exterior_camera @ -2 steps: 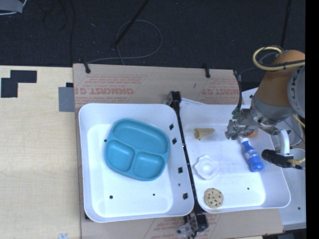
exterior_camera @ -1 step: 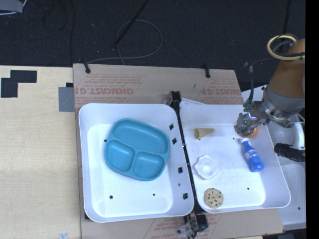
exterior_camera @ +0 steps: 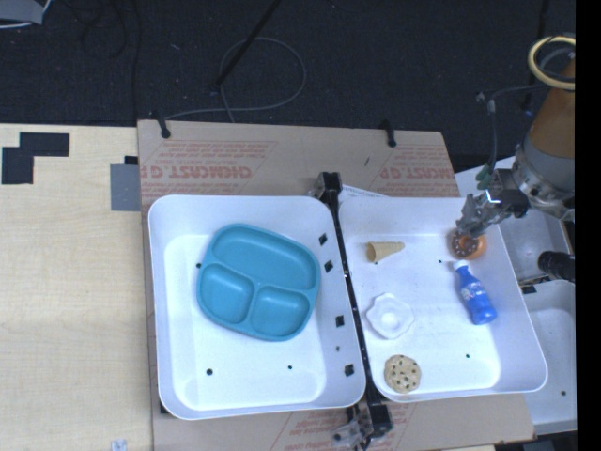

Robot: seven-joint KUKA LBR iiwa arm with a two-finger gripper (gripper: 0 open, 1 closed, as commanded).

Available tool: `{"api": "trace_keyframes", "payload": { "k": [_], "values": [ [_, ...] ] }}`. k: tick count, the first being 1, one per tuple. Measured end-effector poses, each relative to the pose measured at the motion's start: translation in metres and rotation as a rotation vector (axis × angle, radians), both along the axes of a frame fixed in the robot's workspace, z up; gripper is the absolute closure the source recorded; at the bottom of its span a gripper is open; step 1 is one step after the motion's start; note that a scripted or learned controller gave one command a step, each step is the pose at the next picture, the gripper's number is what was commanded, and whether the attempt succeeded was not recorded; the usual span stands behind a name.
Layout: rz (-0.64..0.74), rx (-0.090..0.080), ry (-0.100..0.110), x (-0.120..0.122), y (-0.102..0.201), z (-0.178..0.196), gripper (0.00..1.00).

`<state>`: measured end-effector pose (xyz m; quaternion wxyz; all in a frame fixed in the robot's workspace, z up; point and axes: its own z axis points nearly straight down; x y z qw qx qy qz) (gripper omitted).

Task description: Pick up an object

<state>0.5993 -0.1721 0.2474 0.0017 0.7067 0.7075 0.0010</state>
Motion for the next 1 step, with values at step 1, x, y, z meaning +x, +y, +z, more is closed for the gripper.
{"api": "trace_keyframes", "payload": {
  "k": [1],
  "values": [
    [0.003,0.003,0.007,-0.0073,0.0417,-0.0027,1.00]
  ]
}}
